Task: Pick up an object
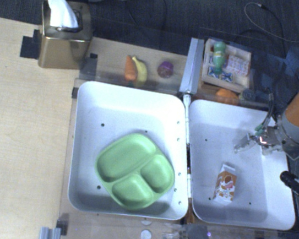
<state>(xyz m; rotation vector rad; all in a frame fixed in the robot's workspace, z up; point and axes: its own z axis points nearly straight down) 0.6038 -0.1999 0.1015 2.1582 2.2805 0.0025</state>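
Left bin (86, 134) holds green tray (135, 171); right bin (269, 212), carton (226, 185); hand (249, 141) spread, empty

A single fixed camera looks down on the desk (20, 125) from above, at a slight slant, far enough off to take in both white bins whole. The left bin (86, 134) sits near the middle of the frame; the right bin (270, 206) lies just beside it, with dark floor (182, 10) beyond the left bin's far rim.
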